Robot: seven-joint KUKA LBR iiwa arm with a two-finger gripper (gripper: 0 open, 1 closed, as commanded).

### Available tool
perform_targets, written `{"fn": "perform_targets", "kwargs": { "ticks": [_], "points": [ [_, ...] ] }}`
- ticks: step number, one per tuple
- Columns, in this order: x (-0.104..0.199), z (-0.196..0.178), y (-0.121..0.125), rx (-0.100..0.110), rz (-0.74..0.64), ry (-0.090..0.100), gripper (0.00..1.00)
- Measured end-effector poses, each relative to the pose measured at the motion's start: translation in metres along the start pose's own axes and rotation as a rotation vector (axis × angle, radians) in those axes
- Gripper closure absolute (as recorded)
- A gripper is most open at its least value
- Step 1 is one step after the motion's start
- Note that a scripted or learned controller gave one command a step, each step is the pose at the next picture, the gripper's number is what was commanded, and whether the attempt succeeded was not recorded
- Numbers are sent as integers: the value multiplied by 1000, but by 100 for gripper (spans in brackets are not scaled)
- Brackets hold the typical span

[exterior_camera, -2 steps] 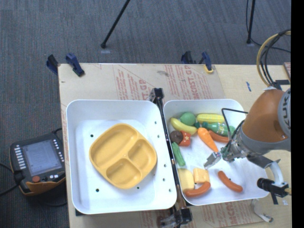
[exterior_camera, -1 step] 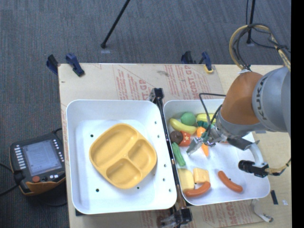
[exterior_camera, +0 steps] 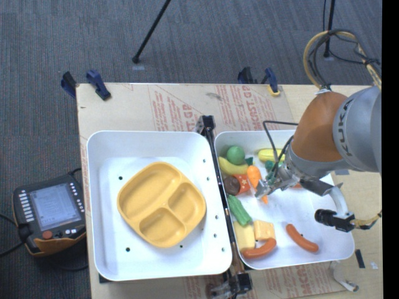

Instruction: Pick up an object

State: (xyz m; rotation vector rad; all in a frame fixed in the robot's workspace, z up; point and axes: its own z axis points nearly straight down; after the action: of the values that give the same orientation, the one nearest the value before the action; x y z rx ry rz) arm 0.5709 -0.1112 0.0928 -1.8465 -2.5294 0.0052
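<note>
My gripper (exterior_camera: 269,189) hangs low over the middle of the right bin (exterior_camera: 336,245), reaching in from the right. Directly to its left lie an orange carrot (exterior_camera: 252,175) and a brown round piece (exterior_camera: 232,184). A green ball (exterior_camera: 235,154) and a yellow banana (exterior_camera: 231,166) sit at the bin's far left. A yellow piece (exterior_camera: 268,155) lies just behind the gripper. A small orange bit shows right under the gripper tip; whether it is held is unclear.
In the right bin's near half lie a green cucumber (exterior_camera: 239,210), cheese wedges (exterior_camera: 264,230) and two sausages (exterior_camera: 259,248) (exterior_camera: 302,238). The left bin (exterior_camera: 100,167) holds a yellow divided plate (exterior_camera: 161,203). A teach pendant (exterior_camera: 48,213) sits left of the bench.
</note>
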Motion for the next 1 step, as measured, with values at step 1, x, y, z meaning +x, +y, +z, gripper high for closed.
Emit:
{"fn": "perform_targets", "kwargs": {
  "ticks": [1],
  "points": [
    [16,6,20,-6,-151,-9,100]
  ]
}}
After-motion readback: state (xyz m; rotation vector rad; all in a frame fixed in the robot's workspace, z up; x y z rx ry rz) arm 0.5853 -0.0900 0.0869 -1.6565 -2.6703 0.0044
